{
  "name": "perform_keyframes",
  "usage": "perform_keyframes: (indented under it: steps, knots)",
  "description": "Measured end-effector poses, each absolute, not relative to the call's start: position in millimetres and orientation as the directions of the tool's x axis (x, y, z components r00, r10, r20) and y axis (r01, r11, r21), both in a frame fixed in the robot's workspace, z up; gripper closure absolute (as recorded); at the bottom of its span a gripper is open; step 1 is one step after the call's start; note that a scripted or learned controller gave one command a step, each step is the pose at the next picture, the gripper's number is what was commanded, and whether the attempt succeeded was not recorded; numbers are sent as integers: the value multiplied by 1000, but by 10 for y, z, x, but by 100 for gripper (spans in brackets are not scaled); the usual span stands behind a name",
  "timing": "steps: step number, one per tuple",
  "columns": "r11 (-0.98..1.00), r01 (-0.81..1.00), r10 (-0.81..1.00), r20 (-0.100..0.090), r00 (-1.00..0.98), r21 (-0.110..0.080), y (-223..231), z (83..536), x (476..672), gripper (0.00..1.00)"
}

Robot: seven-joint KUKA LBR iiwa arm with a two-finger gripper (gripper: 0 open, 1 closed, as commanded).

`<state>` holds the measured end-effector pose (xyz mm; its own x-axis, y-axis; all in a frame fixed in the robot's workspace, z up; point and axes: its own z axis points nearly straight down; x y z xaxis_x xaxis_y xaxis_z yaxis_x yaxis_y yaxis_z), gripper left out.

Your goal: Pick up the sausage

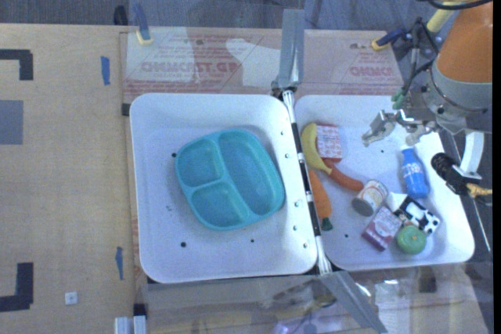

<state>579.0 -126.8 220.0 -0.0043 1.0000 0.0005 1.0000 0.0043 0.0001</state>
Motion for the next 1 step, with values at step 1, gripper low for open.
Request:
perform_keyframes:
  steps: [1]
  knots:
    - [123,992,992,-1,-123,3,-1146,3049,5919,0]
